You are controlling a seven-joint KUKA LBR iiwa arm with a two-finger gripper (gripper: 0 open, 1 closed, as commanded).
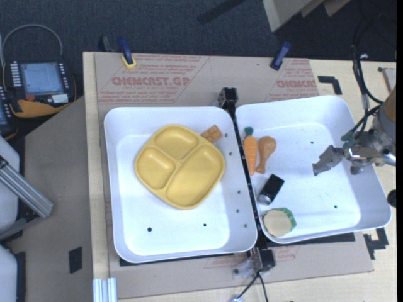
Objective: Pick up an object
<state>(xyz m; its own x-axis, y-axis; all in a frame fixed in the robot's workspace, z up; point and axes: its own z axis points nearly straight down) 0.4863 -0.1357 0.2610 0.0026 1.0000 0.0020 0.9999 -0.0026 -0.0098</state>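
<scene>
Left bin (119,187): a yellow divided plate (181,166) is held, with a small brown piece (212,133) tucked at its upper right edge, where a grasp could be blocked by the plate rim. Right bin (352,187): a carrot (250,153) and a drumstick-shaped piece (265,150) are crowded against the left wall, with a black block (272,187) and a pale round piece with a green rim (278,221) below them, so a slip or a wall strike may be expected there. Gripper (330,159): it is seen over bare floor in the right bin, well apart from every object; nothing is held, and whether the claw is spread or closed cannot be told.
</scene>
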